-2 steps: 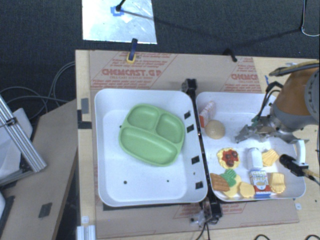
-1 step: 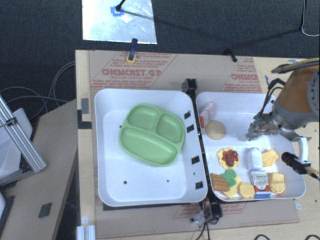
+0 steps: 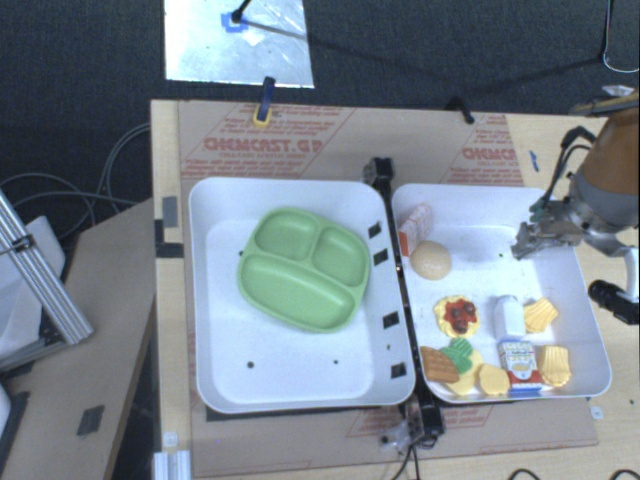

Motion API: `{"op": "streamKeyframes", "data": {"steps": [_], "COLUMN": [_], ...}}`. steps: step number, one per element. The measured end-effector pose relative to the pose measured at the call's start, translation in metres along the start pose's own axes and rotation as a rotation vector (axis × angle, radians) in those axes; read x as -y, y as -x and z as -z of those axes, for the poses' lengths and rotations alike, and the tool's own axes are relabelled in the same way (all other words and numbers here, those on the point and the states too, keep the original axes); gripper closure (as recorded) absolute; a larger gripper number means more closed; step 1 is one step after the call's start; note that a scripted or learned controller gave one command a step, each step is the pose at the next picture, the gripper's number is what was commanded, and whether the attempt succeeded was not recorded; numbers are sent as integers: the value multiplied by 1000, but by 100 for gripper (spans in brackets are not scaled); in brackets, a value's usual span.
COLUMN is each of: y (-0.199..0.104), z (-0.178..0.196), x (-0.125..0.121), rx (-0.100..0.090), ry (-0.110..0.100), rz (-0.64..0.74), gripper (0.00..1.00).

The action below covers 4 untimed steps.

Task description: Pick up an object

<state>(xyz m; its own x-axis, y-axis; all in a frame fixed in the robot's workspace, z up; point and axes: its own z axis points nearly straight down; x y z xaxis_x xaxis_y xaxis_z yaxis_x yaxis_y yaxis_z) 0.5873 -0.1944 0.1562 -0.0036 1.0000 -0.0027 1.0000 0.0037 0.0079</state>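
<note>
The right bin (image 3: 480, 208) holds several toy foods: a beige round ball (image 3: 431, 260), a red and white carton (image 3: 412, 228), a yellow disc with red topping (image 3: 458, 314), a white cylinder (image 3: 509, 315), a yellow ridged piece (image 3: 540, 315), a small can (image 3: 517, 358) and other pieces near the front. My gripper (image 3: 530, 240) hangs over the bin's right side, above and behind the yellow ridged piece. Nothing shows between its fingers.
The left bin (image 3: 215, 368) holds a green divided plate (image 3: 303, 267). A black divider with clips (image 3: 392, 268) runs between the bins. A shiny metal sheet (image 3: 237, 28) lies behind the bench, and an aluminium frame (image 3: 40, 278) stands at far left.
</note>
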Motion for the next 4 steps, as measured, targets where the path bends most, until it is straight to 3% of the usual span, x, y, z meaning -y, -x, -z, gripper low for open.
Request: {"op": "streamKeyframes", "data": {"steps": [1, 2, 4], "y": [-3, -3, -113], "z": [63, 69, 67], "x": [3, 2, -7], "rx": [-1, -2, -5], "ry": [-1, -5, -7], "rz": [1, 1, 6], "gripper": [100, 100, 100]}}
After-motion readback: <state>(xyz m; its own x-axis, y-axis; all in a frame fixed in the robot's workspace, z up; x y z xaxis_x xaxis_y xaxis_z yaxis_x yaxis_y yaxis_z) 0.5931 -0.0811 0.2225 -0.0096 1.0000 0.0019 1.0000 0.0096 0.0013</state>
